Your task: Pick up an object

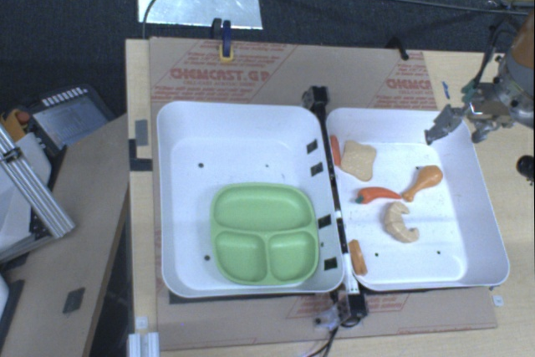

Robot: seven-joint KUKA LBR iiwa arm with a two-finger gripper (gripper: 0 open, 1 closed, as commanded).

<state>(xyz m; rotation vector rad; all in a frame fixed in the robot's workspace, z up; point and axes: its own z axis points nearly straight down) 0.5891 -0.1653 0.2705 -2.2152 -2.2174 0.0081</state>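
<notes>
**Drumstick nearest the tool, lower left of it**

The drumstick [422, 181] lies in the right bin [476, 180], upper right quarter, well apart from the gripper [458, 123], which hangs over that bin's far right rim. From the gripper the piece sits at about seven o'clock. Its long axis runs from two o'clock to eight o'clock, the bulbous end uppermost. Just beside its lower end lies an orange pepper [378, 195]. The two fingers stand apart with nothing between them. The arm's upper part is cut off at the frame's right side, and the fingertips are dark and hard to make out.
</notes>
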